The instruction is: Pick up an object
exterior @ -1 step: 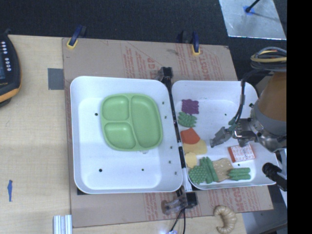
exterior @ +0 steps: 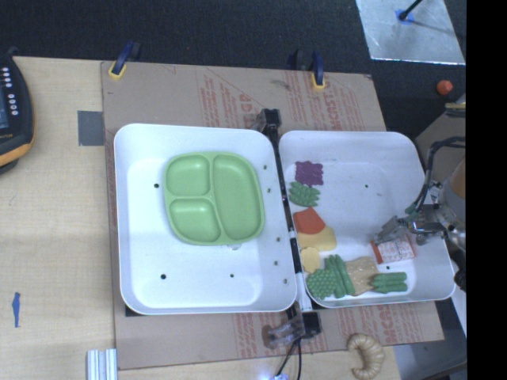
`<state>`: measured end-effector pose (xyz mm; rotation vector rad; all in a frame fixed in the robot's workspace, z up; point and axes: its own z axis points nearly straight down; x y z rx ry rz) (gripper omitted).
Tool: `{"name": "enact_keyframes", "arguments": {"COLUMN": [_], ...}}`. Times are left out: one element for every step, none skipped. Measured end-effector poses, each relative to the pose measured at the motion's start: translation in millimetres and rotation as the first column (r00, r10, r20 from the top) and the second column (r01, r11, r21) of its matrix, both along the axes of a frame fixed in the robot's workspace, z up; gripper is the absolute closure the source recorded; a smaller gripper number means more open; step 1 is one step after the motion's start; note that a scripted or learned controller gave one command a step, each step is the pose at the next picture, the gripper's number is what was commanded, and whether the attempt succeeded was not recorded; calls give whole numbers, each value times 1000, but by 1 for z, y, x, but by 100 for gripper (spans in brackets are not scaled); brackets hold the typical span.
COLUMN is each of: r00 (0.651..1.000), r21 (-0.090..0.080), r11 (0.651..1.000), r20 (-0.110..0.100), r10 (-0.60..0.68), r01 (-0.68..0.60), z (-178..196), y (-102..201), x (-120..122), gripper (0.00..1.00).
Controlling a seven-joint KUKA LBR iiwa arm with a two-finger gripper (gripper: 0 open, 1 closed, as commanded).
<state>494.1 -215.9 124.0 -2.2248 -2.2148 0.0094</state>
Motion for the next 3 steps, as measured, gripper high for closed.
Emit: {"name": "enact_keyframes", "arguments": {"r00": [1000, 1000, 1000], "r21": [1, 5, 2], "r11": [1000, 1000, 1000], "r20": [6, -3, 1], "r10": [13, 7, 11], "r01": [-13, -7, -11], "z": [-34, -19, -9], "y": [7, 4, 3], "x": [56, -22, -19], "gripper": [0, 0, 100]}}
